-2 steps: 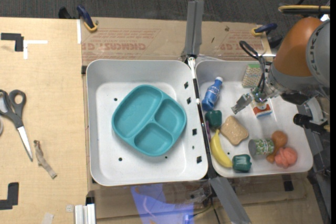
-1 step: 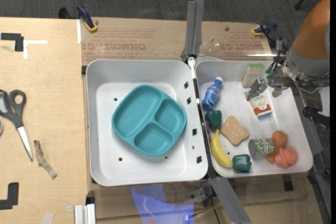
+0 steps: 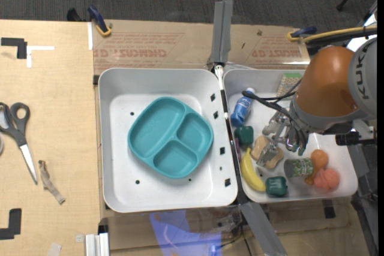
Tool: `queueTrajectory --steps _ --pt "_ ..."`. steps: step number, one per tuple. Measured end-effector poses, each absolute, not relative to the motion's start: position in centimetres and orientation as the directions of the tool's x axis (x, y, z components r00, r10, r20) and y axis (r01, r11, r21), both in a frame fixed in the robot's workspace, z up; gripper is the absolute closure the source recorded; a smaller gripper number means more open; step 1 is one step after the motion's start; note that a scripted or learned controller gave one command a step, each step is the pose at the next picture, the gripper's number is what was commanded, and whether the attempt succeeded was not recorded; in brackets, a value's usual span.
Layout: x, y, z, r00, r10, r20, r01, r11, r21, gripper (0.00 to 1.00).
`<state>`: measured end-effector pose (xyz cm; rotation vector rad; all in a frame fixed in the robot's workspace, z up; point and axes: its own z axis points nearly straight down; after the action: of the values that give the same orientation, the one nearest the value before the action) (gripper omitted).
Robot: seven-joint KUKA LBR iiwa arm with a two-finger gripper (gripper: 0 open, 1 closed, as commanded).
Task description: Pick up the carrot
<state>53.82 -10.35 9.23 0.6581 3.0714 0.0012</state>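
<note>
Fingers (image 3: 277, 139) of the gripper (image 3: 282, 142) hang low in the right bin (image 3: 300, 196), over a tan lump (image 3: 267, 154). From above, tangled with cable and metal, I cannot tell whether they are parted or closed, and nothing shows clearly between them.

What looks like the carrot (image 3: 320, 159) is a small orange piece toward the bin's right side, just right of the gripper and apart from it. A grey-green can (image 3: 298, 168) lies against its left, between it and the tan lump. A pink-orange ball (image 3: 327, 179) sits just below it, near the right wall.

The rest of the bin is crowded. A blue bottle (image 3: 242, 110) lies tilted near the divider at upper left, with a dark green block (image 3: 244, 135) below it. A banana (image 3: 252, 172) curves along the left wall, and a green piece (image 3: 276, 186) rests at its lower end near the front wall. The arm's orange band (image 3: 327, 84) covers the bin's upper right.

Little bare floor shows: a strip above the tan lump and a patch right of the carrot, by the wall.

The left bin (image 3: 108, 129) holds a teal plate (image 3: 171, 138), with bare white floor all round it. Scissors (image 3: 18, 129) lie on the bench, well left.
</note>
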Motion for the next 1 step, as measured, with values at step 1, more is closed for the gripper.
queueTrajectory --steps 1 --pt "54.49 -14.34 9.3 -0.688 0.726 -0.003 0.726 0.688 0.002 0.0"
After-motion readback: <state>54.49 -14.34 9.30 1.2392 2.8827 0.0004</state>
